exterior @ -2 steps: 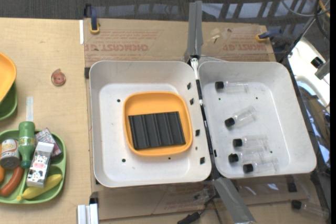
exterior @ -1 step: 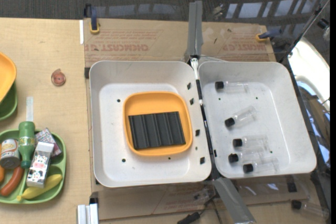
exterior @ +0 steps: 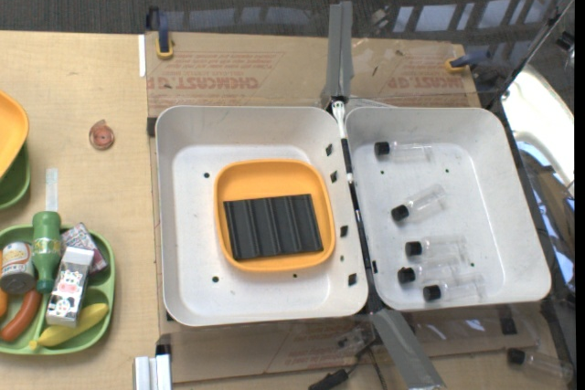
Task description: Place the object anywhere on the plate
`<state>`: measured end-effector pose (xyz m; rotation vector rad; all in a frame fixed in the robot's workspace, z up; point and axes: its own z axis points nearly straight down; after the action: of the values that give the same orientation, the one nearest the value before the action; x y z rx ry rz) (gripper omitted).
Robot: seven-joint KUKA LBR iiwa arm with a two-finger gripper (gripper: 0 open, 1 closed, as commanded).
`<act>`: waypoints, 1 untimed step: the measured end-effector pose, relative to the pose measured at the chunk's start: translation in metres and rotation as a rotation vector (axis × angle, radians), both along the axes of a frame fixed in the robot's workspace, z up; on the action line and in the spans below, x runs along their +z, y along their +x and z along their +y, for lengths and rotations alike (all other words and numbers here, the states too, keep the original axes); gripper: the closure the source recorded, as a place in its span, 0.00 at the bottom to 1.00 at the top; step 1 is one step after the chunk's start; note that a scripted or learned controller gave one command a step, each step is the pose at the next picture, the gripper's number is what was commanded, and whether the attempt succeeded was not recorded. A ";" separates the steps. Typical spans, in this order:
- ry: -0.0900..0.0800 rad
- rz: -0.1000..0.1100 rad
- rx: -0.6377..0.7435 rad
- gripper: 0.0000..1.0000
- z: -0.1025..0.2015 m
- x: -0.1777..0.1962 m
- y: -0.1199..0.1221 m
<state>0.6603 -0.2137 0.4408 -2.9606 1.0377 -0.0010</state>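
vials look like the object to move: five clear ones with black caps, which one is meant i can't say. fingers: can't tell their state or whether they have anything, so places below are given thing to thing.

bench (exterior: 73,87) carries it all, with brown cardboard (exterior: 238,73) under the bins, clamped at the far edge, probably so nothing slides during repeated tries.

left bin (exterior: 166,196) and right bin (exterior: 516,196) sit touching, side by side. source and target are likely split so a short transfer across the shared wall does the job.

plate (exterior: 274,171), orange, lies flat in the middle of the left bin, away from the walls, leaving room for a top-down approach. a dark ribbed slab (exterior: 274,226) already covers most of its floor, so only the bare rim band is free. a round vial could roll off the ribs.

green tray (exterior: 96,310) of toy food sits on the bench, well apart from the bins and not part of this.

all the vials lie on their sides in the right bin: first vial (exterior: 402,149) at the far side, second vial (exterior: 418,204) mid, then third vial (exterior: 434,247), fourth vial (exterior: 430,271) and fifth vial (exterior: 452,289) bunched near the front wall. none is on the plate. i'd judge the bunched three the hardest picks, and the second the easiest.
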 end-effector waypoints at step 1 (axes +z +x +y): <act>0.001 -0.002 0.325 1.00 0.002 0.000 0.000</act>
<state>0.6603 -0.2113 0.4405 -3.0883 0.5449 -0.0020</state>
